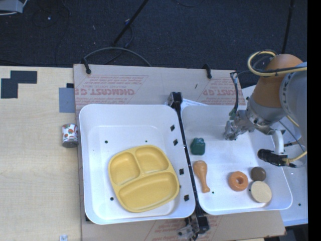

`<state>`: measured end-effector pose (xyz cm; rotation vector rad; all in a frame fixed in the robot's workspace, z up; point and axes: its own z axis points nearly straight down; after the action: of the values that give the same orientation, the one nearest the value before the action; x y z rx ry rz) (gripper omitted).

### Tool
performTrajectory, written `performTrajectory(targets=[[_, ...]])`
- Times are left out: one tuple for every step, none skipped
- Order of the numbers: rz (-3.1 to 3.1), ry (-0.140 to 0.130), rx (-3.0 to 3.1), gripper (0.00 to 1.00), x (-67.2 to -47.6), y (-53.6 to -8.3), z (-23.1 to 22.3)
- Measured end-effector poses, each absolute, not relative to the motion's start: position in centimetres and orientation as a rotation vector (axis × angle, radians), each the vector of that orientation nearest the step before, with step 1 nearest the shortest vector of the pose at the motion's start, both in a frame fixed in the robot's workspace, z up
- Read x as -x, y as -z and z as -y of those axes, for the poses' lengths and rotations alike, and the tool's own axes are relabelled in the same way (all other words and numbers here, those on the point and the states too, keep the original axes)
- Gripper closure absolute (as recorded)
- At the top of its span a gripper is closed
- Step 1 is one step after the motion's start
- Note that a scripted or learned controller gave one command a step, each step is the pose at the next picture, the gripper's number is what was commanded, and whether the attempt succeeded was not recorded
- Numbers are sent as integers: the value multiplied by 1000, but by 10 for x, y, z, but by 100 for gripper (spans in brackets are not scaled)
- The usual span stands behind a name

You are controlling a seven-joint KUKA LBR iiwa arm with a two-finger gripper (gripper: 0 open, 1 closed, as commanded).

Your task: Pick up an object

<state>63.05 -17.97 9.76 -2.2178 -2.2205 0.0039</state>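
Green object [198, 146] in right bin [215, 205], left of and below jaws.

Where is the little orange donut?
The donut lies in the right bin, near its front edge, between the drumstick on its left and the brown and cream round pieces on its right.
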Motion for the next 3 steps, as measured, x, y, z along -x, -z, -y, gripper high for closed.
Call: performTrajectory(targets=[[2220,1,2227,100,-625,-144,184],[2221,3,2227,100,-619,-205,185],[2223,1,2221,100,-619,-237,186]])
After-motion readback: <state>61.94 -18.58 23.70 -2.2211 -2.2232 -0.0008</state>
